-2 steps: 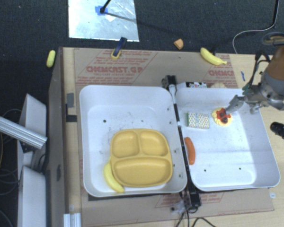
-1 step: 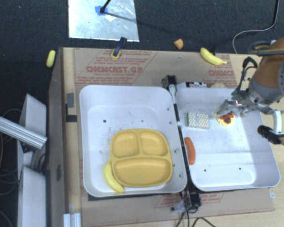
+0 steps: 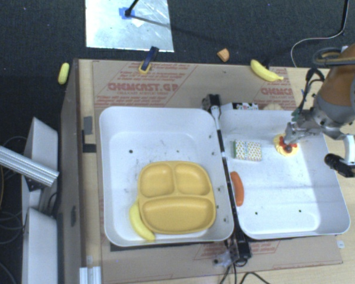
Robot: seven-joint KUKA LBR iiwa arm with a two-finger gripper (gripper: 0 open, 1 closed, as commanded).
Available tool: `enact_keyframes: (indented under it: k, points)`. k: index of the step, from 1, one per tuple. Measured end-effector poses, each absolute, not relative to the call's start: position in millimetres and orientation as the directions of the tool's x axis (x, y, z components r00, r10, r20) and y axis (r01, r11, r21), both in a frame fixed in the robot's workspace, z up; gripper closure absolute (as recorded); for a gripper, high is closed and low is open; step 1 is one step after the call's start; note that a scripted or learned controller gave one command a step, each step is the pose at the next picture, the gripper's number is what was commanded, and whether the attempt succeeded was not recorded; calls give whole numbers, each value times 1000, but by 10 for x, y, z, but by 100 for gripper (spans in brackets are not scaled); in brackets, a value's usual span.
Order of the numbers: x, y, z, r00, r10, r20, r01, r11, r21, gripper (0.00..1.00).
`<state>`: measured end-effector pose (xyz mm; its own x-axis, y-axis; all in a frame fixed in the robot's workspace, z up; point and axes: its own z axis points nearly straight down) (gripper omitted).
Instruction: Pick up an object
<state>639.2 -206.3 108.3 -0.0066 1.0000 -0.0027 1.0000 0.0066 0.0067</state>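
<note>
The gripper [image 3: 288,139] hangs low over the right bin [image 3: 319,218], near its far edge, just above a small yellow and red toy [image 3: 285,147]. Whether it is wide or closed cannot be told. The toy lies beside a patterned sponge [image 3: 248,151], with an orange carrot [image 3: 237,188] at the bin's left wall. The toy looks light, rigid and smooth; grasping across its narrow middle seems safest

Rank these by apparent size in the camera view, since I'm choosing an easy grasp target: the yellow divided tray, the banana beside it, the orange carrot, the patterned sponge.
1. Yellow divided tray
2. Banana
3. Orange carrot and patterned sponge: too alike to rank.
</note>
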Motion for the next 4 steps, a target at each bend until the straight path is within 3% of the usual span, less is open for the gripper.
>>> enact_keyframes:
  k: [1,2,3,4]
  points:
    - [6391,-2062,1082,-7,1000,-3,1000,7,6,0]
    - [6403,-2065,1196,-9,1000,-4,1000,9,10,100]
    - [6402,-2065,1195,-9,1000,-4,1000,9,10,0]
    - [6395,-2061,843,-4,1000,-1,1000,4,1,0]
